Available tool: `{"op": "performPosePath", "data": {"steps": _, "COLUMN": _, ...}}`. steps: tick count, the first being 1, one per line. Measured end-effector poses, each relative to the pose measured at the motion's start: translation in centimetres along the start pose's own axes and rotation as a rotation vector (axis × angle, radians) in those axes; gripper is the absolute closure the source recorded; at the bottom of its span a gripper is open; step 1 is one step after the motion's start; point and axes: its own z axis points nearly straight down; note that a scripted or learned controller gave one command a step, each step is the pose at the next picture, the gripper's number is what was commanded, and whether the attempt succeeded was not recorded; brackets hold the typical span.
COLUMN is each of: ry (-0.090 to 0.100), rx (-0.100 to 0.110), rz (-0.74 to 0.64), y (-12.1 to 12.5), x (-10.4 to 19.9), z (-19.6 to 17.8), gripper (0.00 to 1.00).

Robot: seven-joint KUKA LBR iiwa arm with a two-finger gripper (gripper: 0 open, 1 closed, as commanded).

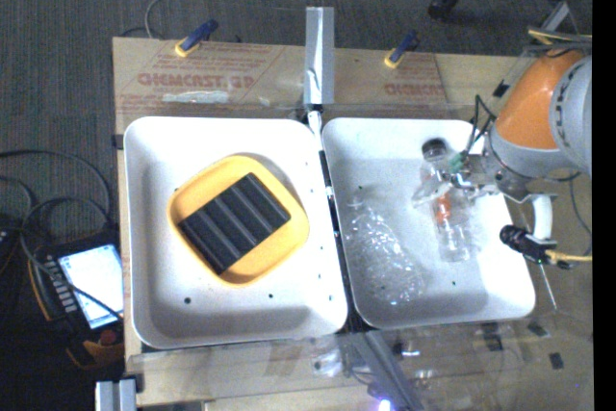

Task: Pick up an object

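In the right bin (500,298) a clear plastic bottle (446,207) with a dark cap and an orange mark lies near the far right. Nearer the bin's middle lies a crumpled clear plastic piece (380,250). The left bin (154,303) holds a yellow block with a black ribbed top (239,218). My gripper (470,172) hangs low over the right bin's right side, at the upper end of the clear bottle, below the arm's orange band (541,106). The bottle's clear plastic blurs the gripper's tip.
A metal post (319,53) stands at the back between the two bins. Two blue-and-yellow clamps (196,37) hold the brown board behind them. A black knob with a cable (525,241) juts over the right bin's right rim.
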Motion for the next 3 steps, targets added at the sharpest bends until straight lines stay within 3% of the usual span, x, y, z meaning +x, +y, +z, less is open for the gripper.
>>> {"op": "performPosePath", "data": {"steps": 1, "ry": 0.002, "rx": 0.001, "rz": -0.003, "y": 0.0, "x": 0.2, "z": -0.8, "gripper": 1.0}}
{"op": "performPosePath", "data": {"steps": 2, "ry": -0.014, "rx": 0.011, "rz": -0.096, "y": 6.1, "x": 5.5, "z": -9.2, "gripper": 1.0}}
{"op": "performPosePath", "data": {"steps": 3, "ry": -0.011, "rx": 0.014, "rz": -0.383, "y": 1.6, "x": 4.6, "z": -7.1, "gripper": 1.0}}
